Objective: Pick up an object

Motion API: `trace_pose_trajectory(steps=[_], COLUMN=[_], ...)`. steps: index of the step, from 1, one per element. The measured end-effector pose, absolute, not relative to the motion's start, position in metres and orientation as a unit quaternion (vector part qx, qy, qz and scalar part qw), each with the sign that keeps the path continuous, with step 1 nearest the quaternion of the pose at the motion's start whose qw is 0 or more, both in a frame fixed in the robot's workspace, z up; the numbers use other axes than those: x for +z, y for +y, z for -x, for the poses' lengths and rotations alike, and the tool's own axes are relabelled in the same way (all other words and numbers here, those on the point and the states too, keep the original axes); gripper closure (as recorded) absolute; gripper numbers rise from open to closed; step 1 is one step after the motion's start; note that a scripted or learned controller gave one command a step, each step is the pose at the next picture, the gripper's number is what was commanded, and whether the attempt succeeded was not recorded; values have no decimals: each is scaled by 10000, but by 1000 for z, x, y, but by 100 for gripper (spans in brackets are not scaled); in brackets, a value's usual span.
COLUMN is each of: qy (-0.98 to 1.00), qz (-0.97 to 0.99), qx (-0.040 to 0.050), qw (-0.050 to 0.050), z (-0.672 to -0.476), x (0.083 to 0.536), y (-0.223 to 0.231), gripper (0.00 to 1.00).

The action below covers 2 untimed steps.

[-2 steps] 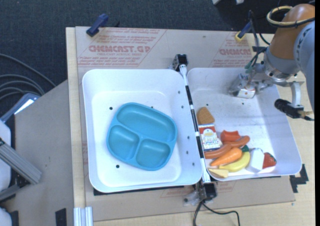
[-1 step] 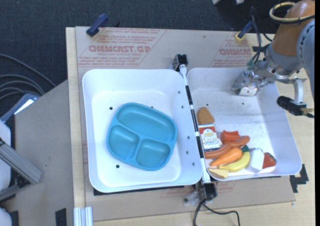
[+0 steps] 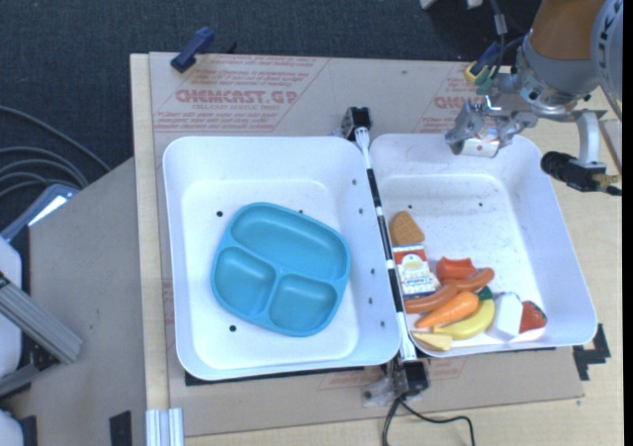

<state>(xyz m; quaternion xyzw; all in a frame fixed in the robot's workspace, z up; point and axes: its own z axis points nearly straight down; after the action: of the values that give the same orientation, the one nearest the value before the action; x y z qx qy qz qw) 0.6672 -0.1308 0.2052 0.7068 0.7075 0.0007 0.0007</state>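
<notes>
Plate (image 3: 282, 268) in left bin (image 3: 188, 236); food (image 3: 450, 296) in right bin (image 3: 554, 236).

**Colours on the worktop**

Both bins white: left bin (image 3: 188, 236) w/ a light-blue divided plate (image 3: 282, 268); right bin (image 3: 554, 226) speckled w/ dark flecks. Toy food there: tan bread slice (image 3: 406, 227), red-and-white carton (image 3: 415, 271), orange carrot (image 3: 450, 309), yellow banana (image 3: 465, 322), red pepper (image 3: 461, 269). Worktop (image 3: 257, 98) pale brown w/ red lettering. Gripper (image 3: 485, 134) grey/silver; arm band orange. Blue clamp (image 3: 191, 48) at top-left corner.

Blue clamp (image 3: 192, 48), perhaps, on the cardboard (image 3: 247, 98).
</notes>
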Motion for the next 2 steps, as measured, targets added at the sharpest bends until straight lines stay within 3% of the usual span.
trace_pose_trajectory(steps=[1,2], qy=[7076,7076], qz=[-7066,-7067], qx=[5,8], qw=[0,4], z=[-647,-667], x=[253,254], y=[-62,-11], gripper=[100,100])
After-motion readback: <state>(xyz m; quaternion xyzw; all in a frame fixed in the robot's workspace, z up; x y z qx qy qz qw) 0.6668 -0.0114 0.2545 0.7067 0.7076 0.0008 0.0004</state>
